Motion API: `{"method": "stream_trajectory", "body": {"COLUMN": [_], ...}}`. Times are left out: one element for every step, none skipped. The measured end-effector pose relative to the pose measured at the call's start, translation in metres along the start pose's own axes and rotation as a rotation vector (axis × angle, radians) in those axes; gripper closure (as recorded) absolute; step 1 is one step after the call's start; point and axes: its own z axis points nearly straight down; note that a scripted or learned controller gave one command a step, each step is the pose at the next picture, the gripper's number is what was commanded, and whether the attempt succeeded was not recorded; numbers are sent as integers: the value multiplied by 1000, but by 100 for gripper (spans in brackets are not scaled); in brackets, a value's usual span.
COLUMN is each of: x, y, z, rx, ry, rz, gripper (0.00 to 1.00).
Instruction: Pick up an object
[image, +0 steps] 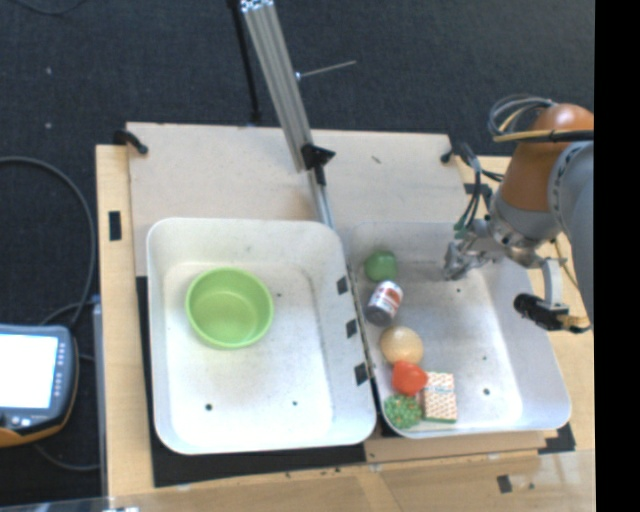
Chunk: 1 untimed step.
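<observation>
Nearest you, along the front-left edge of the right bin (520, 400), a tight cluster sits: a green leafy piece (402, 410) at the rim, a pale checked block (440, 396) just beside it, and a red round piece (408, 377) touching both from behind. None of these gives you room around it; anything that closes here will likely catch a neighbour.

A step farther back lies a pale yellow ball (401, 345), smooth and probably prone to rolling away under a glancing touch. Behind it a small can (384, 300) lies tilted on its side against the bin's left wall; it looks stiff and light, and you would do best to take it across its round body, not end to end. Farther still sits a green ball (380, 265), apart from the rest and the easiest to reach.

In the left bin (170, 400) a green bowl (230, 307) stands upright; its thin rim is the only sensible hold.

At the far right corner the gripper (458, 262) hangs low over bare bin floor, well apart from every object. You cannot tell how it is set.
</observation>
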Motion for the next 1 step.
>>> {"method": "stream_trajectory", "body": {"x": [0], "y": [1], "z": [-65], "rx": [-6], "ry": [5], "rz": [1], "gripper": [100]}}
